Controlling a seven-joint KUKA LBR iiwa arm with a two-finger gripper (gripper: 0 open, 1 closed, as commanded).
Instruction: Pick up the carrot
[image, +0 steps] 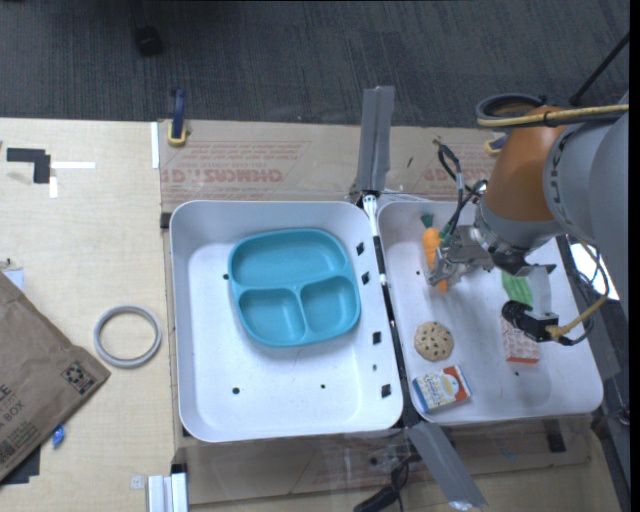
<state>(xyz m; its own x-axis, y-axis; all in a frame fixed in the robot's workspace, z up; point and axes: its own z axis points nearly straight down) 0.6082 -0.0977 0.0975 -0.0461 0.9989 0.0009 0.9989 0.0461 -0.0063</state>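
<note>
The carrot (430, 243) is small and orange with a green top. It lies near the far left corner of the right bin (560, 395). My gripper (440, 272) reaches in from the right and hangs low right at the carrot's near end, touching or almost touching it. The grey wrist and orange band rise behind it to the right and hide part of the bin floor there.
A cookie (433, 341) and a small carton (441, 388) lie nearer the front of the right bin. A green item (517, 288) and a white and red packet (522, 342) sit under the arm. The left bin (200, 380) holds a teal divided plate (295, 285).
</note>
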